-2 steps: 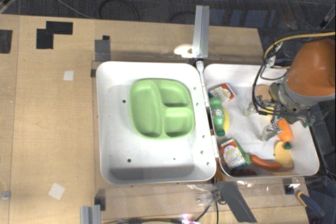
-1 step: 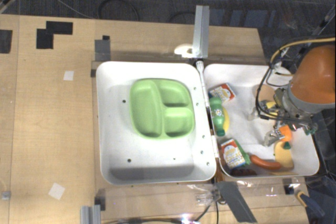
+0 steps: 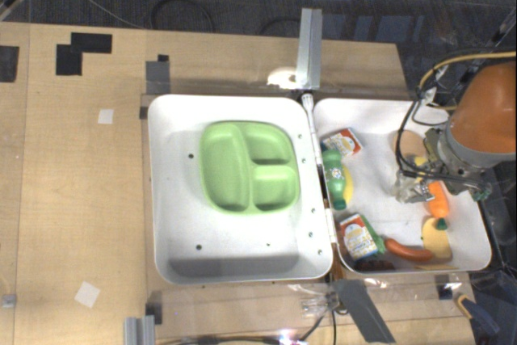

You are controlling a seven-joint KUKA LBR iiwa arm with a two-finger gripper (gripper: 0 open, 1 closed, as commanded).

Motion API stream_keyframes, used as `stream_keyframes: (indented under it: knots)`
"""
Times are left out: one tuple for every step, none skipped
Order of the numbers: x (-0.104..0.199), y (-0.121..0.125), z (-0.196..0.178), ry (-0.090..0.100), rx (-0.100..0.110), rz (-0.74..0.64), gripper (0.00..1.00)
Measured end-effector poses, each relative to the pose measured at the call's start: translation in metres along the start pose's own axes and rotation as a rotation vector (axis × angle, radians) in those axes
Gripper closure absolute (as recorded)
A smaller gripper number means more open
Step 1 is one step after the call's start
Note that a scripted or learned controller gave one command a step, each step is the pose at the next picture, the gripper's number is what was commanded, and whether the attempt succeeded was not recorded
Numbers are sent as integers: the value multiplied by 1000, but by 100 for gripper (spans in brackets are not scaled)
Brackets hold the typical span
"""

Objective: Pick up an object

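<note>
I saw the gripper point(image 3: 414, 188) low in the right bin point(image 3: 371, 121), beside an upright toy carrot point(image 3: 438, 200); grip state I couldn't tell. A red sausage point(image 3: 408, 250) lay lengthwise along the near wall, snack pouches point(image 3: 358, 236) to its left.

One fixed camera looks down at a slant on the bench point(image 3: 73, 198) from above. Both bins point(image 3: 174, 198) sit centre to 3 o'clock; the arm point(image 3: 489, 113) enters at 3 o'clock.

Orange carrot point(image 3: 438, 201) lying in right bin, far side, beside yellow piece point(image 3: 437, 237).
</note>
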State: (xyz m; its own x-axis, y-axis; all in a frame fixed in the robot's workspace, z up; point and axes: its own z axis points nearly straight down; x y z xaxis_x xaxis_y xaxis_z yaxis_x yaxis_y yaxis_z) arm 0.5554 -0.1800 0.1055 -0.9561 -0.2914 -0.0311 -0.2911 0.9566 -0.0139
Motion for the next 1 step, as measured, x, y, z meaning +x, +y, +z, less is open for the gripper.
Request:
stream_keyframes:
  knots:
    - [-21,60,-5,21,-14,-102,100]
